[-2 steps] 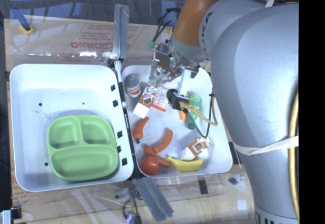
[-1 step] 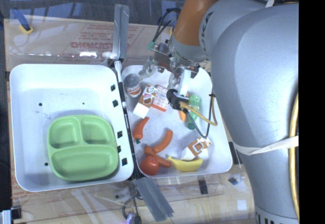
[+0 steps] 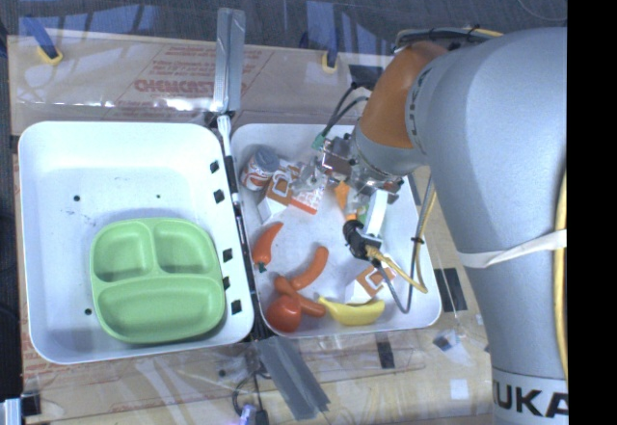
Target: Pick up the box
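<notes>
**Box.** The box (image 3: 293, 193), white with orange-red print, is located in the right bin (image 3: 323, 232), at about 10 o'clock from the bin's centre. It lies flat on the bin floor and is seen slightly skewed to the bin walls.

**Gripper.** The gripper (image 3: 328, 166) is positioned at 2 o'clock from the box, just beside it. Contact with the box cannot be confirmed, and the box is not seen to be held. How far the gripper is spread cannot be determined from this view. The arm (image 3: 501, 144) is extended over the right bin from 3 o'clock, with its orange band (image 3: 390, 115) above the bin's far right corner.

**Adjacent items, right bin.**
- A can (image 3: 260, 170) is found at 10 o'clock from the box, near the far left corner.
- A small orange piece (image 3: 340, 194) is seen at 3 o'clock from the box; its kind cannot be identified.
- One sausage (image 3: 265, 242) lies at 7 o'clock from the box, and a second sausage (image 3: 310, 265) at 5 o'clock.
- A red tomato (image 3: 282, 314) is placed at 6 o'clock, near the near wall.
- A banana (image 3: 352, 309) lies to the right of the tomato, with a small orange carton (image 3: 371, 278) just beyond it.

**Left bin.** In the left bin (image 3: 116, 172), a green divided plate (image 3: 154, 278) is set toward the near wall.
</notes>
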{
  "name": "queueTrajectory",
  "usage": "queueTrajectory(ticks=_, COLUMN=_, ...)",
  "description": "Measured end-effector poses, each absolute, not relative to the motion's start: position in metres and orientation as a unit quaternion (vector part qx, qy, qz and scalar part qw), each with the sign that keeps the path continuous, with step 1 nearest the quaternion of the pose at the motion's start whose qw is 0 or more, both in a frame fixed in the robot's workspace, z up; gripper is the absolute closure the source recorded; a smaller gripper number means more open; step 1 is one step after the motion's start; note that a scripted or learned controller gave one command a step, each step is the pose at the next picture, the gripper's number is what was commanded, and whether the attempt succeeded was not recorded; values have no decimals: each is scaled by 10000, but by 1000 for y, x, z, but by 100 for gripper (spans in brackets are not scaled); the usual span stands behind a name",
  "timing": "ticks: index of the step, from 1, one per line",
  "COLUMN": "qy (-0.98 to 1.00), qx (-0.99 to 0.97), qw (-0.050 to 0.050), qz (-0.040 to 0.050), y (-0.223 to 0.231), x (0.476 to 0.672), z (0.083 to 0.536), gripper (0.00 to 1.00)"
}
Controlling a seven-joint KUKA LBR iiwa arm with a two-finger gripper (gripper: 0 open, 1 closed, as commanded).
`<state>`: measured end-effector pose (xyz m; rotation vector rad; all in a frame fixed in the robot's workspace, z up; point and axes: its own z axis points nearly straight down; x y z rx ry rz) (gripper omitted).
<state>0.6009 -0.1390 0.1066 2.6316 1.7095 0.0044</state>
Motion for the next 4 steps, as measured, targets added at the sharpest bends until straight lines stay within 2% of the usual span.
queueTrajectory(ticks=1, qy=4936, qx=8697, qw=-10, qz=-6, y=-103, x=657, z=92, gripper=0)
queueTrajectory(ticks=2, qy=4980, qx=8672, qw=-19, qz=-13, y=-100, x=657, z=103, gripper=100)
queueTrajectory(ticks=3, qy=4676, qx=8840, qw=-8, qz=-6, y=27, x=649, z=192, gripper=100)
queueTrajectory(ticks=4, qy=5389, qx=8424, qw=1, qz=1, y=28, x=656, z=192, gripper=100)
